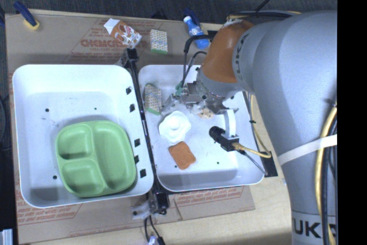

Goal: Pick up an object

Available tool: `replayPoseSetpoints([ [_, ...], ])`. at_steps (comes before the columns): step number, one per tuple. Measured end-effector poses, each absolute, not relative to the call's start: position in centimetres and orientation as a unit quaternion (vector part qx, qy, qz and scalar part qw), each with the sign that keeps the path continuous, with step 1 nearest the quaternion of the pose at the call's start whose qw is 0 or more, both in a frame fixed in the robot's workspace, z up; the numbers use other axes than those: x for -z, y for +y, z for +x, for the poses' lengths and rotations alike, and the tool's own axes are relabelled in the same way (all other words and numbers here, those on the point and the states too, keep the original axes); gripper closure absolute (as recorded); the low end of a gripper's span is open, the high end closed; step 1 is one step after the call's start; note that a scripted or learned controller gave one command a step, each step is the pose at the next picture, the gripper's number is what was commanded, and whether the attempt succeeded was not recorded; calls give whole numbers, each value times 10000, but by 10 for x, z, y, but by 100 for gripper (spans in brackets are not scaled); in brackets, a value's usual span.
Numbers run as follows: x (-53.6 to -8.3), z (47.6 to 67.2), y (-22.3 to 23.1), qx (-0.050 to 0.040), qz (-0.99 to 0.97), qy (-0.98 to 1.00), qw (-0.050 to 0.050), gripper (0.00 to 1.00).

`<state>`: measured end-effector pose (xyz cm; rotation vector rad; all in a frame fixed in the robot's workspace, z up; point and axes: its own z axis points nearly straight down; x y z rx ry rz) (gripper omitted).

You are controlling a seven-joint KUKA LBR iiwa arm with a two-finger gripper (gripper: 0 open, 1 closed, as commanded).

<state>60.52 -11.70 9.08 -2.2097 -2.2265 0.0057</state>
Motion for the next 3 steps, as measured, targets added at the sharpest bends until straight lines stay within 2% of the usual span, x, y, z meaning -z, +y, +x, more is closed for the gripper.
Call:
replayPoseSetpoints([
  [1, -164, 647, -126, 1, -7053, -7089, -2, 0],
  [2, -174, 647, -126, -3, -7037, -7104, 10, 100],
  [3, -184, 647, -125, -4, -7022, -7119, 10, 100],
])
